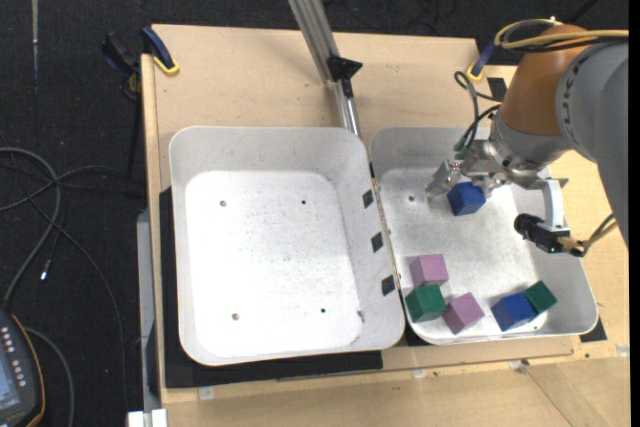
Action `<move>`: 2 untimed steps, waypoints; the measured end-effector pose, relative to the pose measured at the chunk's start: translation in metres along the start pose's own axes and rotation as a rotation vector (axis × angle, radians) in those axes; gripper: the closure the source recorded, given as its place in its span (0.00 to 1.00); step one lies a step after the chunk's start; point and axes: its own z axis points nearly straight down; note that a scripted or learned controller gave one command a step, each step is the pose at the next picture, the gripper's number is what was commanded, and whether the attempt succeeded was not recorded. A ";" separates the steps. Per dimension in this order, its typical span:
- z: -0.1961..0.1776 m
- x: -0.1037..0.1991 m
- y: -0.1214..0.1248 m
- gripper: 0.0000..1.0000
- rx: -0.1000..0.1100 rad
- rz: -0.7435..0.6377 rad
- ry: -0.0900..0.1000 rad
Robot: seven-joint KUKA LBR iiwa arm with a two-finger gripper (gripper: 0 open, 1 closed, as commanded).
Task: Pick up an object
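A blue cube point(466, 200) sits between the fingers of the hand point(462, 189), which closes on it over the far part of the right bin point(400, 155). At the near end of that bin lie five more cubes: two purple, one point(432, 268) just beyond the other point(463, 311); two green, one point(427, 301) by the bin's left wall and one point(541, 296) near the right wall; and a second blue cube point(513, 309) touching that right-hand green one. The left bin point(185, 150) stands alongside on the tabletop point(250, 75).
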 end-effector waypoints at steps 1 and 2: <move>-0.010 -0.001 0.000 1.00 -0.001 0.005 -0.001; -0.104 0.052 0.012 1.00 -0.007 -0.003 0.001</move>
